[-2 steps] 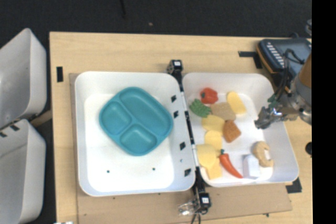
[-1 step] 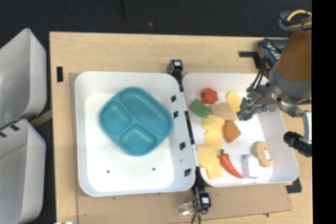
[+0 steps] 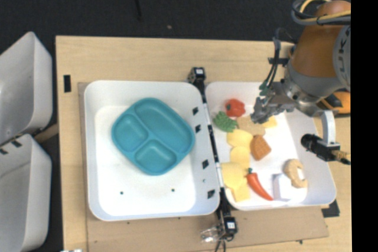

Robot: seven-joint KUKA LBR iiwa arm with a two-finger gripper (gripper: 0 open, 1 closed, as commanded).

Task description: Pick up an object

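Note:
The right bin holds several toy foods. A red tomato and a green leafy piece lie at its left rear. Yellow pieces run down the left side, with a brown piece beside them. A red chili, a tan ring and a white block lie near the front. My gripper hangs low over the bin's rear middle, right of the tomato, above a small yellow piece that it partly hides.
The left bin holds a teal divided plate. A ridge with black clips separates the two bins. The wooden bench surrounds both bins.

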